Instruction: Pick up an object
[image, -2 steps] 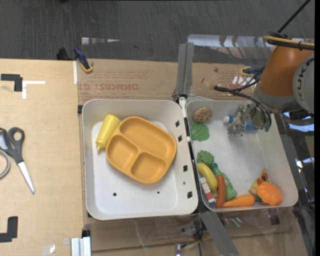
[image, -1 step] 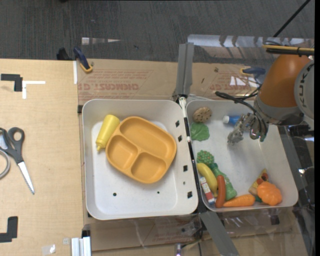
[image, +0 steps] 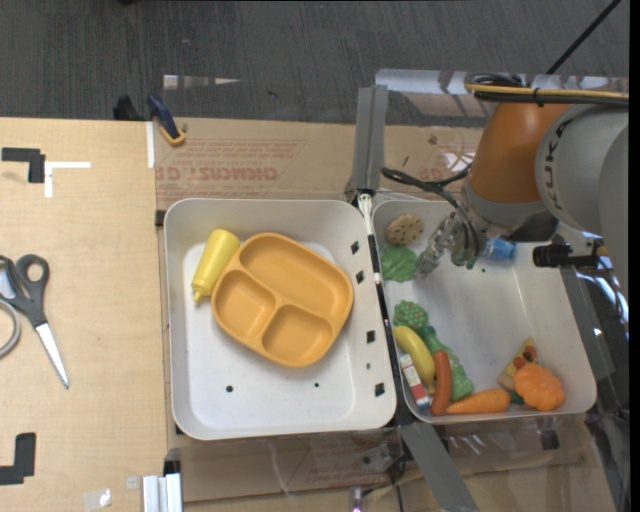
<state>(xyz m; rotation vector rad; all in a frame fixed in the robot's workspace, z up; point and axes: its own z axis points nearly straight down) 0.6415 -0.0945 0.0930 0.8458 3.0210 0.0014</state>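
My gripper (image: 450, 248) hangs low over the back of the right bin (image: 545, 300), fingers spread and open, with nothing between them. Just left of it lie a green leaf (image: 399, 263) and a brown speckled cookie (image: 404, 228). A small blue object (image: 498, 248) sits right beside it on the right. At the bin's front lie a green broccoli (image: 411, 315), a yellow banana (image: 414, 352), a red pepper (image: 440, 382), an orange carrot (image: 480, 402) and an orange lump (image: 540, 386).
The left bin (image: 190, 390) holds a yellow divided plate (image: 284, 297) and a yellow bottle (image: 213, 262). Scissors (image: 35, 310) lie on the wooden bench at the far left. The grey arm with its orange band (image: 515, 150) crosses the right bin's back right corner.
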